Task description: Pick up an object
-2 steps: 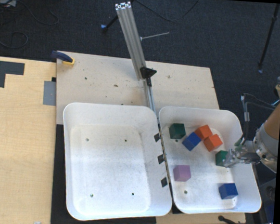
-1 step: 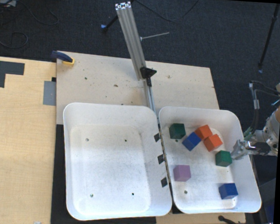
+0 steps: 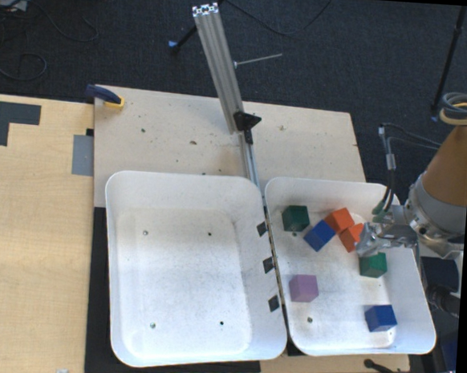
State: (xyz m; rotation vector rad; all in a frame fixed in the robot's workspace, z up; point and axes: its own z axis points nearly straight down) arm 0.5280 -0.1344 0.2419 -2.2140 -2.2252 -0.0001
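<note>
Dark carpet strewn with cables surrounds a pale wooden bench (image 3: 29, 230) on which two shallow white bins are set side by side. Over the right bin (image 3: 415, 337), near its right wall, the gripper (image 3: 371, 242) is seen at the end of the grey arm (image 3: 446, 198), which enters from the right and is cut off by the edge of the view. Whether the fingers are open or closed cannot be told; they are small and blurred against the blocks. Just beneath and touching the gripper's outline a green block (image 3: 374, 265) is seen, partly hidden by it, so its long axis cannot be judged. Just left of the gripper an orange block (image 3: 345, 225) lies tilted, its long axis running from far left to near right, its right end covered by the gripper. Against its left side a blue block (image 3: 319, 235) is set at a slant. Farther left, a dark green cube (image 3: 295, 218) sits apart. Nearer, a purple cube (image 3: 303, 288) and a second blue cube (image 3: 381, 317) lie well apart. The left bin (image 3: 136, 190) is marked with dark specks. A slanted aluminium rail (image 3: 220, 64) rises beyond the bins.
</note>
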